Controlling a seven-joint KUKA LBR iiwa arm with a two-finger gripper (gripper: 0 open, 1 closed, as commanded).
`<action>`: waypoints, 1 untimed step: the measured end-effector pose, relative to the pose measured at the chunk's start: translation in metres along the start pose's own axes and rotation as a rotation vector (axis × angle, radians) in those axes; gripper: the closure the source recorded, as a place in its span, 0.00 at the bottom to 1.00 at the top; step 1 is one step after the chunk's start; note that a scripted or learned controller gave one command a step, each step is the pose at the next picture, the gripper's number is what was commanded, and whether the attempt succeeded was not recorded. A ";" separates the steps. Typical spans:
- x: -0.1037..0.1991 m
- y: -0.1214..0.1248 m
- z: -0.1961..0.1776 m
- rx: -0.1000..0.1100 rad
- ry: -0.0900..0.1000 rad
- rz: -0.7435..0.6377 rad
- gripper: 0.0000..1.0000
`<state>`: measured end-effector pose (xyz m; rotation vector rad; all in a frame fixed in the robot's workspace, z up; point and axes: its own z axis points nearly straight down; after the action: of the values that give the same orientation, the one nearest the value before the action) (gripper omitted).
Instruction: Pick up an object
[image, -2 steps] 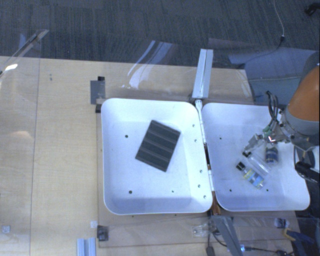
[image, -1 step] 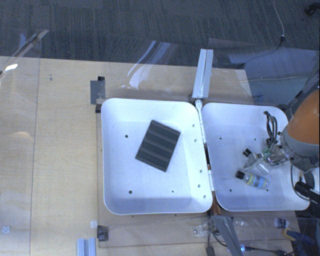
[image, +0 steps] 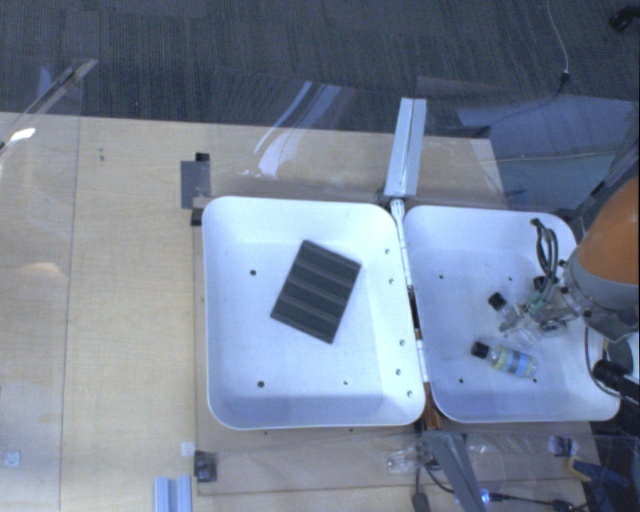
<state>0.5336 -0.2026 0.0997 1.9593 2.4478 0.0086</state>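
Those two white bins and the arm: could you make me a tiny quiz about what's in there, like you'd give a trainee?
1. True or false: the dark ribbed slab lies in the left bin.
2. Which bin is the gripper over? A) left B) right
3. Fill in: the small bottle in the right bin lies on its ____.

Key: 1 true; 2 B; 3 side.

A dark ribbed block (image: 316, 291) lies in the left bin (image: 230, 390); the gripper (image: 528, 314) is over the right bin (image: 450, 390).
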 end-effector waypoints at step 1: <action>0.000 0.000 0.000 0.000 0.000 0.000 0.00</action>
<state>0.5335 -0.2026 0.0998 1.9594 2.4480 0.0084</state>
